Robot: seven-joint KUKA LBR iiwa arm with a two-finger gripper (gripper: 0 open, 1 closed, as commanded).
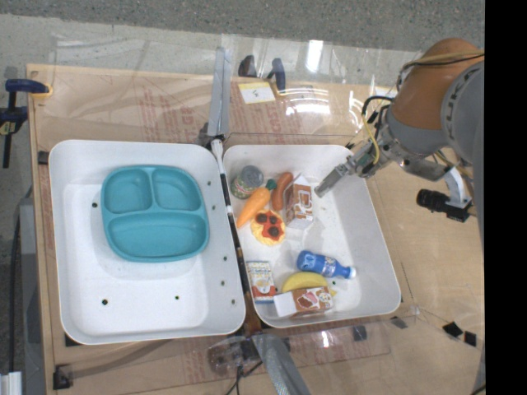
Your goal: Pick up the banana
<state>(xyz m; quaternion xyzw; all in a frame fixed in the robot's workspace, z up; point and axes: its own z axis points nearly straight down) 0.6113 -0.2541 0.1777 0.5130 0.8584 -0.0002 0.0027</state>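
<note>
The yellow banana [302,281] lies near the front of the right bin [375,245], partly covered by a brown and white carton [307,301] in front of it. A blue bottle [323,264] lies just behind it. My gripper [327,182] hangs over the bin's back right part, pointing down and left, well away from the banana. Nothing shows between its fingers.
The right bin also holds a carrot [252,207], a sausage [283,188], a pizza slice [269,227], a tin can [246,180], a brown milk carton [300,204] and a small box [261,279]. A teal divided plate [155,212] sits in the left bin [74,303].
</note>
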